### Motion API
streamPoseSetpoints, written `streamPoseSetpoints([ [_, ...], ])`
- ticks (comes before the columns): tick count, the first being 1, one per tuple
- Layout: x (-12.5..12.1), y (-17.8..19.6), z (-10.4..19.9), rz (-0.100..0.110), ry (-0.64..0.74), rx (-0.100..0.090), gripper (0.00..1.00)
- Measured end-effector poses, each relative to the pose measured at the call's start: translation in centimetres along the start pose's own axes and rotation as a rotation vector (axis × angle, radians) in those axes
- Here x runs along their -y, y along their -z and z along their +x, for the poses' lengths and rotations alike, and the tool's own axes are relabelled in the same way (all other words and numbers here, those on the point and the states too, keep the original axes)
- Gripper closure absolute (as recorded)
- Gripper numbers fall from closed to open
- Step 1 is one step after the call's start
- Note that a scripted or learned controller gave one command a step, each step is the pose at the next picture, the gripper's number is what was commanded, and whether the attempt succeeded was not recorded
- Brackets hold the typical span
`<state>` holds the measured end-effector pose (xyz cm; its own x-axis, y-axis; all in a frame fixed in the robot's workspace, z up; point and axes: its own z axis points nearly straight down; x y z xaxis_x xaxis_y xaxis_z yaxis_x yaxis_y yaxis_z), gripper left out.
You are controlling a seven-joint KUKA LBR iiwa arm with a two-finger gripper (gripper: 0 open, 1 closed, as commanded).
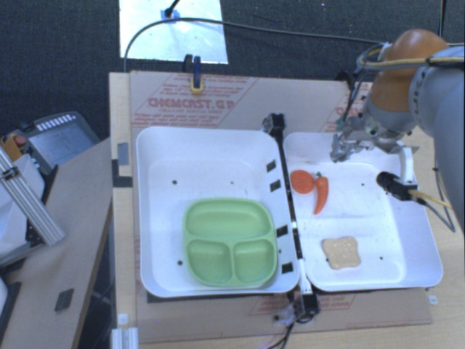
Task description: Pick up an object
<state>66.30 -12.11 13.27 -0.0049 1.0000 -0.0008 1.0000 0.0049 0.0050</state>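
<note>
End effector (341, 153) above right bin (414, 267), near carrot (320, 193).

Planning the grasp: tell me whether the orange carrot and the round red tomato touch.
Touching. The camera view shows the carrot's top end meeting the tomato's right edge, no gap.

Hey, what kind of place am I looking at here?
Most likely a robotics lab test bench, not a kitchen. A grey arm with a hand hangs over two shallow white bins on cardboard, holding toy food: a carrot, a toast slice and a green divided plate.
</note>
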Motion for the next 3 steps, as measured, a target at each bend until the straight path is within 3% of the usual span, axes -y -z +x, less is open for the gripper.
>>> streamPoseSetpoints([
  [3,-0.3,16.4,0.8,-0.002,0.001,0.0,1.0],
])
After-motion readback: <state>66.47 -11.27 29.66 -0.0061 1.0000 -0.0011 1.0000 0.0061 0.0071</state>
